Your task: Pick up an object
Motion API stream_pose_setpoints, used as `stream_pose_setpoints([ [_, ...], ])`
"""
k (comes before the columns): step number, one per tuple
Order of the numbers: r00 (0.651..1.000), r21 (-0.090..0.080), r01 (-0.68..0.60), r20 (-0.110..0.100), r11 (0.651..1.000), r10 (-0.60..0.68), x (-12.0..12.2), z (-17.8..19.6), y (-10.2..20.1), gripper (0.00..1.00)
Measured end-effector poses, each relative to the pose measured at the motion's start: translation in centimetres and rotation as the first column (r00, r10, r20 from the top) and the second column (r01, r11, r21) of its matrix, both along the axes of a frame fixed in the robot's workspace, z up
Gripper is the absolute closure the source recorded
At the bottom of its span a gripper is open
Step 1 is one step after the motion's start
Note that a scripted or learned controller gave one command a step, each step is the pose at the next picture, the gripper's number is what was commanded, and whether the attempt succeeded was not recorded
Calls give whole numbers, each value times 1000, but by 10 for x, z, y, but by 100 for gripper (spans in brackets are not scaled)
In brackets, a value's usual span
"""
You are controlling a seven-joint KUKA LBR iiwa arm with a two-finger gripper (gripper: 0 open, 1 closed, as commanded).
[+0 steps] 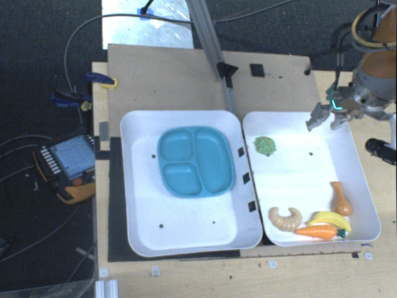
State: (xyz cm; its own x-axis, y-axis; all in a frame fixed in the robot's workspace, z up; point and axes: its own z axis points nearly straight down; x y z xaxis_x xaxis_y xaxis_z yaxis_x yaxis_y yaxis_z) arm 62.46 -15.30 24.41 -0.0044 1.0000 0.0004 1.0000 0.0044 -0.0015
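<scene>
The right bin (298,166) holds a green broccoli floret (265,145) near its far left corner. Along its near edge lie a tan croissant (285,218), an orange carrot (317,231), a yellow banana (332,220) and a brown pear-shaped piece (340,198). My gripper (324,118) hangs over the bin's far right corner, fingers spread open with nothing between them, well apart from every object.
The left bin (142,222) carries a blue divided plate (196,161). A metal pole (208,30) slants across the back of the bench. Cables, clamps and a small device (68,163) lie off the bench at the left.
</scene>
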Motion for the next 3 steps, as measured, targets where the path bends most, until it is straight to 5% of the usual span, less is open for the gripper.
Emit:
stream_pose_setpoints([
  [1, 1000, -1, -1, 4, 1000, 1, 1, 2, 0, 0],
  [3, 1000, 0, 3, 0, 1000, -3, 0, -102, 4, 0],
])
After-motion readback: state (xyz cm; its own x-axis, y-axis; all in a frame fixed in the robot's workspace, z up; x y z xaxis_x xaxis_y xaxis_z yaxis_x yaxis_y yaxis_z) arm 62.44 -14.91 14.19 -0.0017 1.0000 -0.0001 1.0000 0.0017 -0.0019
